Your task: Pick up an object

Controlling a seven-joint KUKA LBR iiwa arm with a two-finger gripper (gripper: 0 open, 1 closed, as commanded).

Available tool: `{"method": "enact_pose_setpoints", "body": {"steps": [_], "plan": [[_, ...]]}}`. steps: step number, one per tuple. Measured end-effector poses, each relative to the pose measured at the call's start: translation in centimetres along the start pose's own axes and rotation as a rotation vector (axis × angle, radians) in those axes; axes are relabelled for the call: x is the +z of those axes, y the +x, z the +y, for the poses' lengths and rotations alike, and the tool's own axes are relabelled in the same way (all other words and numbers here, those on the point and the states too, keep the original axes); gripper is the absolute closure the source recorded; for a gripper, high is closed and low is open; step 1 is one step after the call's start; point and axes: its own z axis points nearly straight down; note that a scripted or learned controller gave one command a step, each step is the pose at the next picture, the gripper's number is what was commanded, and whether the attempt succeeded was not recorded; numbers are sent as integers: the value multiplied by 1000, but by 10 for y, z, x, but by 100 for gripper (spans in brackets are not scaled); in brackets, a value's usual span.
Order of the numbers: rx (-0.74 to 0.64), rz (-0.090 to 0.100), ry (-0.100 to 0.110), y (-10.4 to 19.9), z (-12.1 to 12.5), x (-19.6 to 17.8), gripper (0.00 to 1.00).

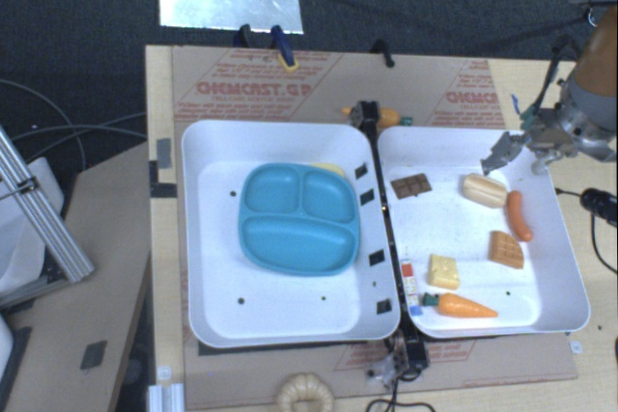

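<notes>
Bun (485, 190) looks the likeliest pick, lying in the right bin (560, 304) near its far right corner, just below and left of the gripper (519, 154). The gripper hangs above that corner with its 2 fingers spread apart and nothing between them.

Risk number 1, as I judge it: the sausage (519, 215) sits just beside the bun, almost touching its right end, so a descent slightly off to the right could land a finger on both, or nudge the bun away. Risk 2: the bun is rounded and may roll out of a pinch taken across its ends. Risk 3: the bin's far wall is close, and a finger coming down near it could clip the rim.

Elsewhere in this bin: a chocolate (409, 186) piece to the left, a waffle (506, 249) below the sausage, cheese (444, 271) and a carrot (465, 307) at the near edge, all well apart from the bun. The left bin (208, 207) bears a blue plate (297, 217), out of the way. Nothing stands between gripper and bun.
</notes>
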Motion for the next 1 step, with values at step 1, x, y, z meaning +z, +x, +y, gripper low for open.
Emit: {"method": "enact_pose_setpoints", "body": {"steps": [1], "plan": [[-2,-2,-10,0,2,-6,0]]}}
